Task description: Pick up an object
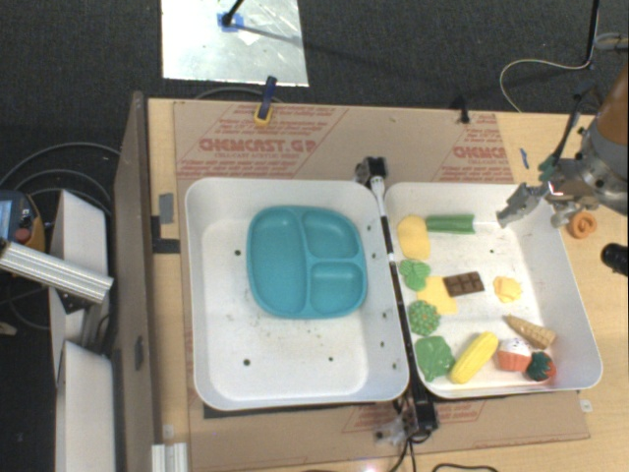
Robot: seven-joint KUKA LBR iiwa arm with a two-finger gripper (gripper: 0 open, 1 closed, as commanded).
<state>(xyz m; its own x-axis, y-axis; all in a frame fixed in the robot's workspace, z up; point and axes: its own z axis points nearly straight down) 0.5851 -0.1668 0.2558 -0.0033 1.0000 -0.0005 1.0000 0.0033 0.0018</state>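
Observation:
The right bin (pixel 575 308) holds several toy foods: a green cucumber (pixel 450 223), a yellow lemon (pixel 414 236), a brown chocolate bar (pixel 463 284), a yellow corn cob (pixel 474 356), an ice-cream cone (pixel 531 331) and a small yellow piece (pixel 507 288). My gripper (pixel 529 205) hangs over the bin's far right corner, right of the cucumber and apart from every toy. Nothing is visibly held in it.
The left bin (pixel 221 362) carries a teal divided plate (pixel 306 262). Green leafy toys (pixel 423 316) line the right bin's left wall. A red and white toy (pixel 512 355) lies at its near right. An orange ring (pixel 583 226) sits outside the bin's right rim.

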